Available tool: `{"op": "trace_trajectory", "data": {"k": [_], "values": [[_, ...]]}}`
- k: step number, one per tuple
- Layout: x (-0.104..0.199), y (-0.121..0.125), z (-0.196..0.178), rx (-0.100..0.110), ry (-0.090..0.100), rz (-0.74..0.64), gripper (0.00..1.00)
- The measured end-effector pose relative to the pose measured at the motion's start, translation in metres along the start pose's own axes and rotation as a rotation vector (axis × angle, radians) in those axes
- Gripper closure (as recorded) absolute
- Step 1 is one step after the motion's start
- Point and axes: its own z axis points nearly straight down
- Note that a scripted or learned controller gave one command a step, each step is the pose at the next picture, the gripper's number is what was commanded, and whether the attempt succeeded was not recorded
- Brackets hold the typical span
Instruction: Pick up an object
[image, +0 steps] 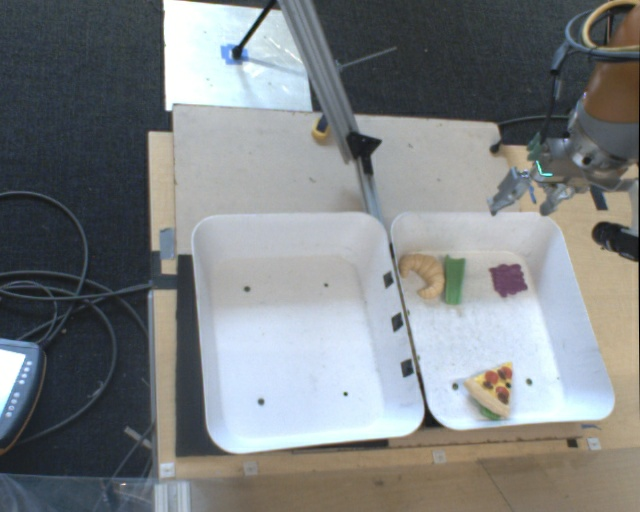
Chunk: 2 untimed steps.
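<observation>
The right bin (575, 300) holds a tan croissant (424, 273), a green piece (454, 279) right beside it, a purple grape cluster (508, 279) and a pizza slice (491, 388) near the front. My gripper (528, 196) hangs above the bin's far rim at the upper right, with its fingers spread and nothing between them. It is well above and behind the grape cluster.
The left bin (215, 300) sits beside the right one. A slanted metal pole (335, 90) crosses the bench behind the bins. Cables and a tablet (15, 385) lie on the floor at the left.
</observation>
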Motion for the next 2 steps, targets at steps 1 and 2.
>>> {"op": "trace_trajectory", "data": {"k": [1,2], "values": [[0.007,-0.006,0.058,0.004,0.002,0.003,0.00],[0.007,0.000,0.118,0.005,0.002,0.000,0.00]]}}
